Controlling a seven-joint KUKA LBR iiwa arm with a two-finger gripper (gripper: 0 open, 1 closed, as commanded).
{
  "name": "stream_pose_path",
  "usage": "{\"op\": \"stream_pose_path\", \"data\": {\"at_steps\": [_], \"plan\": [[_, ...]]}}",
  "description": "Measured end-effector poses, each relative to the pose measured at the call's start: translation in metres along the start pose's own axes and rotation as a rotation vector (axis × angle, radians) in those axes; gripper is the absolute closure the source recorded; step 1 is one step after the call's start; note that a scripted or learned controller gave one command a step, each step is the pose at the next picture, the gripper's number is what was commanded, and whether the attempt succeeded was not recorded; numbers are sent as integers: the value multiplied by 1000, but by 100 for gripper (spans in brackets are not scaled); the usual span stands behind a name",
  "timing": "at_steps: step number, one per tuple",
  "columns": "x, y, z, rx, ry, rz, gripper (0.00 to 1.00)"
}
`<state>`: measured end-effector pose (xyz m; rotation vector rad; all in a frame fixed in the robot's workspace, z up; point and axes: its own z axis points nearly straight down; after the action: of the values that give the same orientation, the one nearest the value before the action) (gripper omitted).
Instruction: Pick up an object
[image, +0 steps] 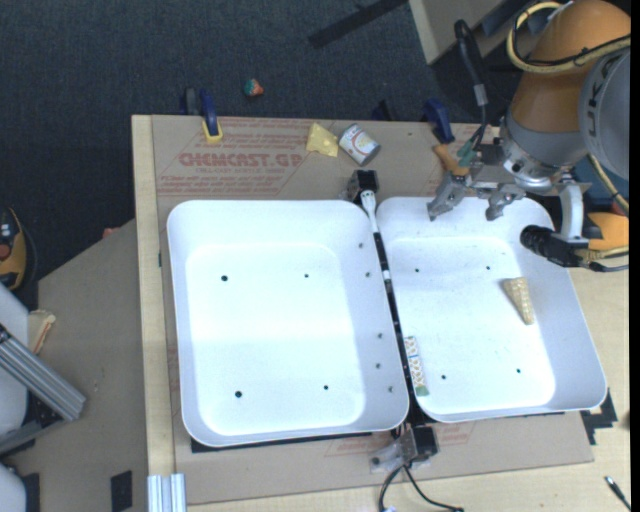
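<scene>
- Gripper (468, 207) hangs over the far edge of the right bin (560, 385), fingers spread apart, nothing between them.
- Arm (570, 85) reaches in from the upper right, orange band above the grey wrist.
- Cone-shaped object (519, 298), tan in colour, lies inside the right bin toward its right side, tip pointing to the near edge. Well apart from the gripper.
- Narrow printed strip (414, 364) lies along the right bin's left wall, near the front; what it is, hard to say at this size.
- Left bin (190, 400) sits just beside the right one, rims touching down the middle.
- On the surface (250, 160) behind the bins: a yellow wedge (322, 141) and a small white box (358, 144), just beside each other.
- A small black item (364, 183) sits at the far end of the seam between the bins.
</scene>
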<state>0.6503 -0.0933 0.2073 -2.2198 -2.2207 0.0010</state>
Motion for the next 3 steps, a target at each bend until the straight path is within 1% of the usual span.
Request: {"op": "stream_pose_path", "data": {"at_steps": [1,2,3], "plan": [[70,-22,-119,-16,1,-8,0],[65,-22,-122,-7,-2,-2,100],[130,-26,-207,-13,2,-8,100]]}}
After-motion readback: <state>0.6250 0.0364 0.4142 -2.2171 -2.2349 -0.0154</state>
